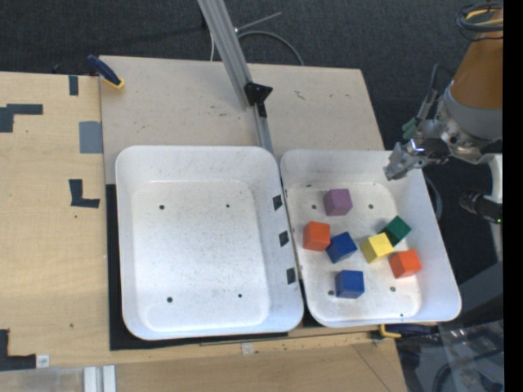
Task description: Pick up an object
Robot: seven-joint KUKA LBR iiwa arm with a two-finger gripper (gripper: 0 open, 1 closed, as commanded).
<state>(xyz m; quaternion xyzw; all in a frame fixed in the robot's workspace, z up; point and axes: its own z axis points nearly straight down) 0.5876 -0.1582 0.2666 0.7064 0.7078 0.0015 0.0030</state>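
Blocks lie clustered in the right bin [441, 300], right of the frame's centre: a purple cube [337, 202] uppermost; an orange cube [317, 236] touching a blue cube [341, 247]; a second blue cube [350, 283] lowest; a yellow cube [377, 247] against a green cube [398, 229]; a red-orange cube [405, 263] beside them; the gripper [398, 163] hangs over that bin's upper right rim, nothing visibly in it; the left bin [131, 243] sits alongside.

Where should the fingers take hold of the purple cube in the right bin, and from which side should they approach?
Probably from straight above, closing on two opposite flat side faces of the purple cube. It sits alone near the far side of the right bin, apart from the other cubes, so there is room on each side. The gripper is nearby.
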